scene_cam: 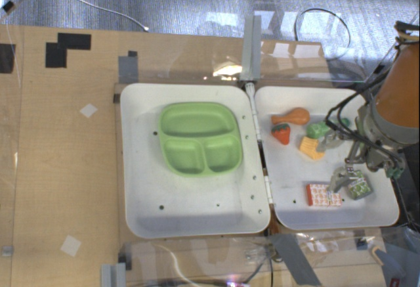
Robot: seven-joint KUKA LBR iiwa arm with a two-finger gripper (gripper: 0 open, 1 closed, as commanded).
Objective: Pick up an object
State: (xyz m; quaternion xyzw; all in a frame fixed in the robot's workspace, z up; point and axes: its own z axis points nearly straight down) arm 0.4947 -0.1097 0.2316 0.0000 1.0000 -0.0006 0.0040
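Reference point is the red-and-white box (323,195), which is lying flat near the front of the right bin (289,203).

- Green speckled piece (360,190) is sitting just right of the box, about level with it, on the bin floor. It is the candidate pick object.
- Gripper (346,177) is hanging just beyond the box and slightly right, right next to the speckled piece and possibly touching it. Can't tell from this angle whether it is clenched, released or grasping anything. The piece is looking beside the gripper rather than clearly in it.
- Yellow block (311,147) is lying beyond the box, slightly left, tilted.
- Green lump (317,129) is sitting directly beyond the yellow block, touching it or nearly so.
- Red piece (281,134) is lying beyond the box and further left, near the bin's left wall.
- Orange drumstick-shaped piece (292,117) is lying furthest beyond the box, just past the red piece.
- Green divided plate (199,138) is sitting well left of the box, in the middle of the left bin (141,213).
- Arm (400,92) is coming in from beyond and right of the box, with the orange band showing.
- Grey post (251,49) is standing far beyond the box, at the seam between the bins.
- Black tape marks (56,52) are showing far left and beyond, on the bench.
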